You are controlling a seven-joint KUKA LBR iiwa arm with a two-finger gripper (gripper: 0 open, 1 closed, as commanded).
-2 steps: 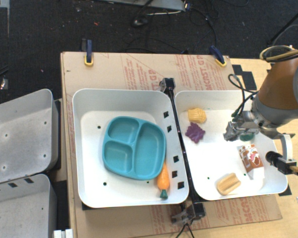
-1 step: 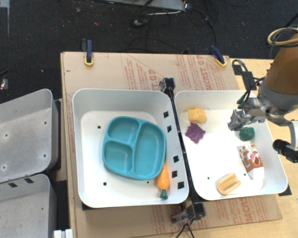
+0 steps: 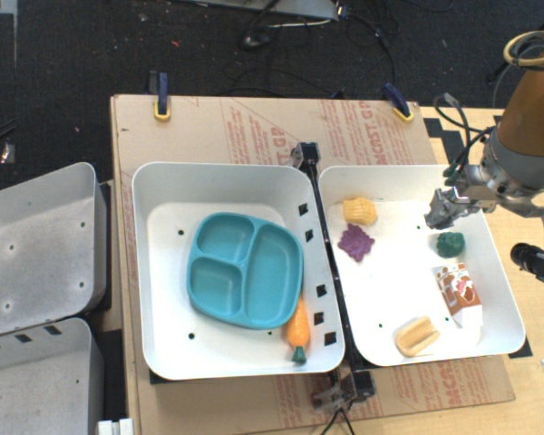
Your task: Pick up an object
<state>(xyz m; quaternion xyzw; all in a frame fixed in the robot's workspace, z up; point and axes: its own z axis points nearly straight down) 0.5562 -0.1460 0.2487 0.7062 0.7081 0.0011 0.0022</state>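
Note:
In the right bin (image 3: 381, 352) lie a yellow corn piece (image 3: 360, 211), a purple lumpy toy (image 3: 355, 242), a dark green round object (image 3: 451, 244), a red-and-white carton (image 3: 459, 294) and a tan bread-like piece (image 3: 416, 336). My gripper (image 3: 440, 211) hangs over the bin's upper right, just above the green object and apart from it. Nothing shows between its fingers. In the left bin (image 3: 163, 343) sit a teal divided plate (image 3: 246, 270) and an orange carrot (image 3: 297, 329) by the plate's lower right edge.
A black divider (image 3: 325, 243) runs between the two bins. White lids (image 3: 36, 243) lie to the left of the bench. Clamps (image 3: 162, 96) hold the cardboard base at the back. The arm's cables (image 3: 462, 130) hang near the right bin's far corner.

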